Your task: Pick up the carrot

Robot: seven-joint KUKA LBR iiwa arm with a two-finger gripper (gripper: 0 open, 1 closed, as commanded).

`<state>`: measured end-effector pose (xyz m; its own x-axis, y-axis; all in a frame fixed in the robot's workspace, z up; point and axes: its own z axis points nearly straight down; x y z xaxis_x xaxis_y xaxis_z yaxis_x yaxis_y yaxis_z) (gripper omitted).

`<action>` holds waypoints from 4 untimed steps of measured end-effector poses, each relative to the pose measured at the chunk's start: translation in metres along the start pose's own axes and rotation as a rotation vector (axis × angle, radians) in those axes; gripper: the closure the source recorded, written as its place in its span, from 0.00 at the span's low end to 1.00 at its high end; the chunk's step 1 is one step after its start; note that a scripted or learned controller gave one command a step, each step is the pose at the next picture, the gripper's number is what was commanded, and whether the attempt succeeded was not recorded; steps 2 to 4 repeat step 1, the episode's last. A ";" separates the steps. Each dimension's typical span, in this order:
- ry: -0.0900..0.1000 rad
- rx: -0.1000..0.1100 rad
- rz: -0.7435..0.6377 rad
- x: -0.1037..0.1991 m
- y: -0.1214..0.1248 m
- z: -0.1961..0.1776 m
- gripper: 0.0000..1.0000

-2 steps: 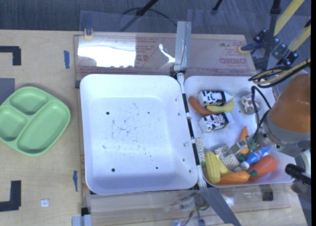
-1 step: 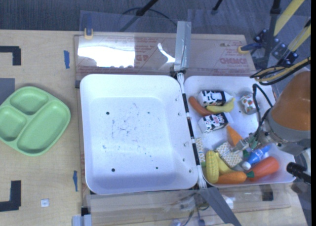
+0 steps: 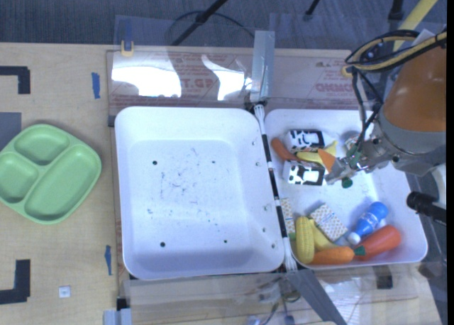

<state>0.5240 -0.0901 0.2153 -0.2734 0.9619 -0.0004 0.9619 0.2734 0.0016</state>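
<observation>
Carrot (image 3: 377,241) at bin's near edge, well apart from claw (image 3: 341,168).

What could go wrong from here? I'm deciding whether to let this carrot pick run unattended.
The gripper hovers by the black-and-white blocks near the bin's top, while the carrot lies at the bottom edge, so it may grab the wrong item. The carrot sits tight against the blue bottle and corn, so neighbours may get knocked.
</observation>
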 end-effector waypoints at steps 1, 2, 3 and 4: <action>0.002 0.003 0.101 0.016 -0.042 -0.007 1.00; 0.002 0.003 0.101 0.016 -0.042 -0.007 1.00; 0.002 0.003 0.101 0.016 -0.042 -0.007 1.00; 0.002 0.003 0.101 0.016 -0.042 -0.007 1.00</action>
